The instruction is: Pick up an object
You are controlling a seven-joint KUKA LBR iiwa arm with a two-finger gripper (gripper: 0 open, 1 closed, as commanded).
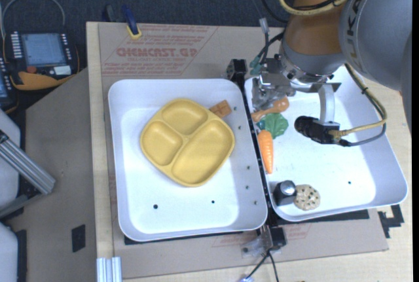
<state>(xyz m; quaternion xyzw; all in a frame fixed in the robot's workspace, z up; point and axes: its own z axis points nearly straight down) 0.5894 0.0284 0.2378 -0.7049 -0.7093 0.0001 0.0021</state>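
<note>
Gripper [267, 96] reaching down at the left edge of the right bin [366, 190], beside the toy carrot [265, 150] and green leafy piece [275, 123] it is probably targeting; finger state cannot be told, the wrist blocking them

Both bins [124, 143] are plain white, and the left one's got a pale yellow divided plate [187, 142] plus a little brown block [220, 108] by its corner. Right bin has a bright orange carrot [265, 150], something leafy green [273, 124], a tan cookie [306, 197] with dark speckles, and a black knob with a silvery top [285, 191]. Arm [366, 12] is grey with an orange band, yellow cable looped on it.
</note>
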